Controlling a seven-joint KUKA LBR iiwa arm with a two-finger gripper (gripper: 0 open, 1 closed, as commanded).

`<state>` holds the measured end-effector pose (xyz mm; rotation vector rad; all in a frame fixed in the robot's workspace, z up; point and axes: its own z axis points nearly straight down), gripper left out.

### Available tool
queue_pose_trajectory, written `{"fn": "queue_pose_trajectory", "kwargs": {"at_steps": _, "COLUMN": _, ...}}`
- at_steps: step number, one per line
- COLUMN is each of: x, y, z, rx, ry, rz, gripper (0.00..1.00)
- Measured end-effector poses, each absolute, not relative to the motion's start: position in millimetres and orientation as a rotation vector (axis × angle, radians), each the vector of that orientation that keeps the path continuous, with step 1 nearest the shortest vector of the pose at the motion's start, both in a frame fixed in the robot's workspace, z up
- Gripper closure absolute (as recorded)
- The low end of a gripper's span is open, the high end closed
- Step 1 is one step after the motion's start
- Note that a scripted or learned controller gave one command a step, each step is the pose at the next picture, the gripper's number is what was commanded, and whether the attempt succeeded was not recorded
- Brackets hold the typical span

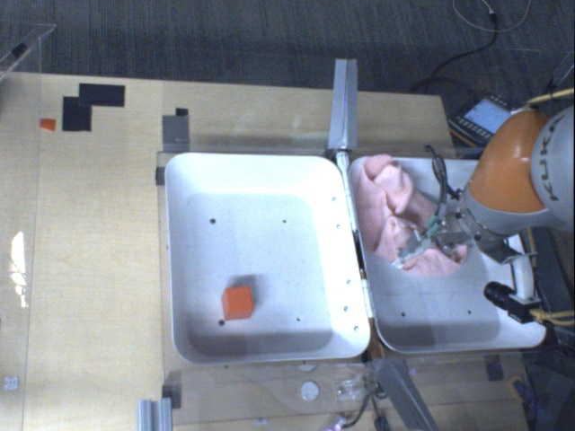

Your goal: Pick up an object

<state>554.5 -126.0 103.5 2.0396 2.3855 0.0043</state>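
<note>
Spanning pale wooden bench on dark carpet, two white bins; fingers on pink cloth, grip indiscernible.

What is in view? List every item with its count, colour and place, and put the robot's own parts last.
Shallow plastic bins: 2, white, side by side on the bench; left bin, right bin.
Small orange cube: 1, orange, lower left area of the left bin.
Crumpled pink cloth: 1, pink, upper left part of the right bin.
Light wooden bench top: 1, pale wood, under both bins.
Black L-shaped marker: 1, black, upper left of the bench.
Tiny orange square: 1, orange, beside that marker.
Robot arm: 1, grey with orange band, entering from the right.
Tool: 1, metallic, over the pink cloth.
</note>
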Motion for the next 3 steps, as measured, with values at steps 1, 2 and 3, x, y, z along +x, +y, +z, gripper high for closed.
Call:
{"fn": "queue_pose_trajectory", "kwargs": {"at_steps": 1, "x": 562.7, "y": -99.2, "z": 92.0, "rx": 1.907, "ry": 2.480, "rz": 0.012, "gripper": 0.00}}
{"fn": "queue_pose_trajectory", "kwargs": {"at_steps": 2, "x": 620.2, "y": -130.8, "z": 91.0, "rx": 1.908, "ry": 2.479, "rz": 0.012, "gripper": 0.00}}
{"fn": "queue_pose_trajectory", "kwargs": {"at_steps": 3, "x": 627.7, "y": -191.8, "z": 90.7, "rx": 1.972, "ry": 2.430, "rz": 0.009, "gripper": 0.00}}
